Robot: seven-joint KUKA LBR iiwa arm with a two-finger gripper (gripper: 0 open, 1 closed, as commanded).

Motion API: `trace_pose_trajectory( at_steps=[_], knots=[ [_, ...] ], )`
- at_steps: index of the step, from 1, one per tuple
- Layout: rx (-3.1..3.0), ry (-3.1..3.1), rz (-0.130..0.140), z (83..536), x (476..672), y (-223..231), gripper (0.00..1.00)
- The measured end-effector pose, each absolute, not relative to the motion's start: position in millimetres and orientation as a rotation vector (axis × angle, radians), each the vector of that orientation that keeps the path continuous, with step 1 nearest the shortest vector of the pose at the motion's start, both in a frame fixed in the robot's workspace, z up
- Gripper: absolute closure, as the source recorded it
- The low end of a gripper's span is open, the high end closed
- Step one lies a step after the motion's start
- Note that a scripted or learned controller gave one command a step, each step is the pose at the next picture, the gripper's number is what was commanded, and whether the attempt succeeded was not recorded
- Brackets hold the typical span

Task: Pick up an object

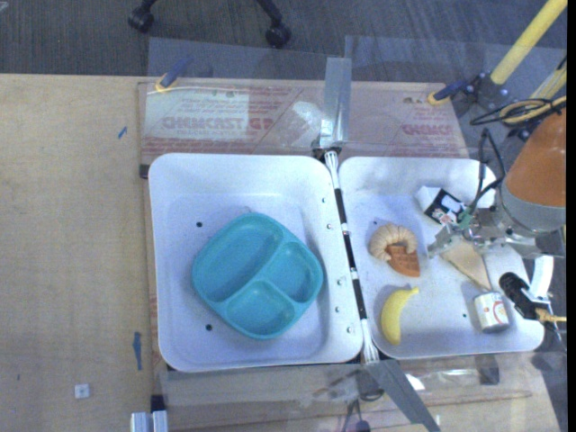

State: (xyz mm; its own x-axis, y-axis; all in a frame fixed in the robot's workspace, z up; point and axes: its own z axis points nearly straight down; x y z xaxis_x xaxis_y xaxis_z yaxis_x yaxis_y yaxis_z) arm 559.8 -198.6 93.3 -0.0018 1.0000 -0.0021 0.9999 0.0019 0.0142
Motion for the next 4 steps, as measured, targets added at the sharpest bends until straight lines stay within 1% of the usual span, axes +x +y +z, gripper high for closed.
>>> trace_pose_trajectory(
  at_steps=[1,2,3,4],
  knots=[
    [2.204,2.215,0.024,105.6,563.1,-196.0,1.00],
    [2.206,2.216,0.021,104.5,562.2,-196.1,0.00],
    [2.203,2.212,0.020,94.7,542.9,-199.2,0.00],
    [2.199,2.214,0.027,105.7,545.0,-196.6,1.00]
  ],
)
